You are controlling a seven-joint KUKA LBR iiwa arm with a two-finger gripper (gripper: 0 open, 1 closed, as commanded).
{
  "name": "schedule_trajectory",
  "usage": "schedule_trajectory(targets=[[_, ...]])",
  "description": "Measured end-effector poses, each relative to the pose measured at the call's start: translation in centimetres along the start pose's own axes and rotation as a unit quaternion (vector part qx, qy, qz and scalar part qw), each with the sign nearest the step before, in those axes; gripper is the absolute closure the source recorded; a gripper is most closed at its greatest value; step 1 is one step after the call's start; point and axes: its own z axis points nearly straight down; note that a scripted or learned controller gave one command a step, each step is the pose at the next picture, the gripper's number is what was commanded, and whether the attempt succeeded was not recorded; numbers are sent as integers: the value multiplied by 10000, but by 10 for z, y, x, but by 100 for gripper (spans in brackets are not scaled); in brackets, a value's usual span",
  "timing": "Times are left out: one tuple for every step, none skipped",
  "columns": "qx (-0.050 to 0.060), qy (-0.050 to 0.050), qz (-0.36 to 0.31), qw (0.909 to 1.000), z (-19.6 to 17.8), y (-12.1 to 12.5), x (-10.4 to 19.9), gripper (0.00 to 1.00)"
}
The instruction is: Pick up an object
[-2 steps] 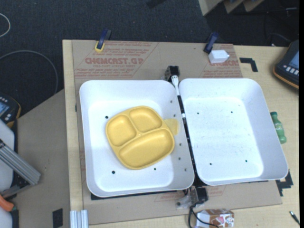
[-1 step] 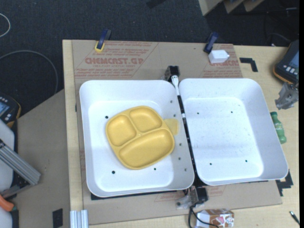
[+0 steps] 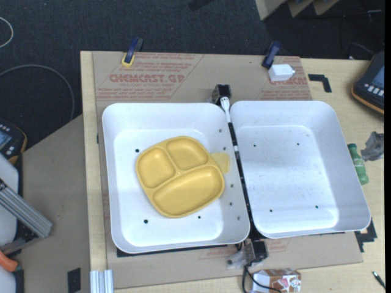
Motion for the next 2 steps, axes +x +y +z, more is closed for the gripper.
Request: schedule_trajectory(targets=[[-67,-23,-29,10000,-9,14,-19,100],[-87,-31,-38,9999,-20,14,-19,100]])
